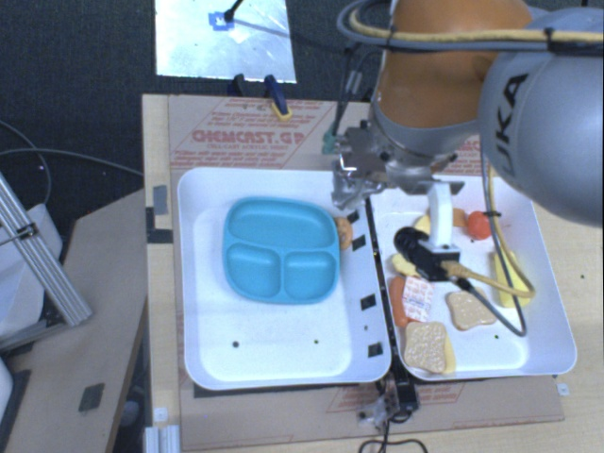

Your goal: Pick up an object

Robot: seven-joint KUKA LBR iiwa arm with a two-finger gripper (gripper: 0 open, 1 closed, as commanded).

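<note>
Toast slice [427,345] at near edge of right bin [552,347], second slice [463,310] and red-white packet [416,296] just beside, gripper [345,194] over the wall between bins, grip state unclear, blue divided tray [280,249] in left bin [198,347], open floor below it.

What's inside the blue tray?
The blue tray lies in the left bin, and its three compartments hold nothing. The hand hangs at its right edge and covers that corner, so whatever is under there stays hidden.
</note>
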